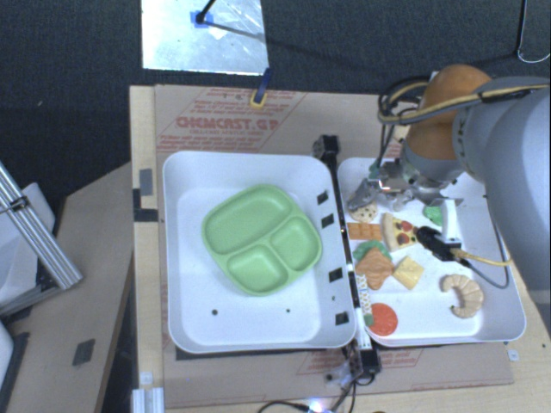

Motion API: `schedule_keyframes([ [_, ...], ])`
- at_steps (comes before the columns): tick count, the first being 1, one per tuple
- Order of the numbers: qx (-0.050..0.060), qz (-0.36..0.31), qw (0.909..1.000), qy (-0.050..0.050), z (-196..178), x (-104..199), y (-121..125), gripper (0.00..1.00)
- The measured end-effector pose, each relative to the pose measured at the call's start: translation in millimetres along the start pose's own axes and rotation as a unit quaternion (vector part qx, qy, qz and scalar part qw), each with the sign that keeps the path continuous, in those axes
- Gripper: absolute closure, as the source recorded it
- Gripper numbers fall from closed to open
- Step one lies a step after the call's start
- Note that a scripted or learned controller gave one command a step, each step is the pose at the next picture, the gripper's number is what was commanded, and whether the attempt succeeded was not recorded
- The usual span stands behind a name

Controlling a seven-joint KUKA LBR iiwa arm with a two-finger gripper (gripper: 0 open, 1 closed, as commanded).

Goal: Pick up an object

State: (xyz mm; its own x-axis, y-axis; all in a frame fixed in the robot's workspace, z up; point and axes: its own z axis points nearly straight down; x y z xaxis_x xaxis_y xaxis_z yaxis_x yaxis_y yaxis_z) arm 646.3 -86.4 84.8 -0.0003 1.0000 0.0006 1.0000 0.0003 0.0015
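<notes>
Gripper low in right bin's far-left corner over a grey-brown piece; whether it's open or closed, cannot tell. Toy foods crowd there: pizza slice, croissant, tomato. Left bin holds green divided plate, bare floor around it.

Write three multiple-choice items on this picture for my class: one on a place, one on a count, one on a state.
1. Where is the green tray?
A. left bin
B. right bin
C. on the cardboard

2. How many compartments has the tray?
A. two
B. three
C. five

3. How does the croissant lie?
A. on the tray
B. loose on the right bin's floor
C. on the pizza slice

Answers: 1 A, it lies in the left bin. 2 B, one long and two small hollows show. 3 B, it lies apart near the right rim.
</notes>
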Motion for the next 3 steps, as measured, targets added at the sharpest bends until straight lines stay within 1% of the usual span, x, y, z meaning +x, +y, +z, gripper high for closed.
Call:
schedule_keyframes([
  [1,-0.008,0.000,1.0000,-0.001,-17.3,-0.6,4.6,1.00],
  [2,-0.003,-0.002,1.0000,-0.001,-74.5,-5.9,15.6,1.00],
  [3,-0.003,0.000,1.0000,-0.001,-130.5,-12.0,9.0,1.00],
])
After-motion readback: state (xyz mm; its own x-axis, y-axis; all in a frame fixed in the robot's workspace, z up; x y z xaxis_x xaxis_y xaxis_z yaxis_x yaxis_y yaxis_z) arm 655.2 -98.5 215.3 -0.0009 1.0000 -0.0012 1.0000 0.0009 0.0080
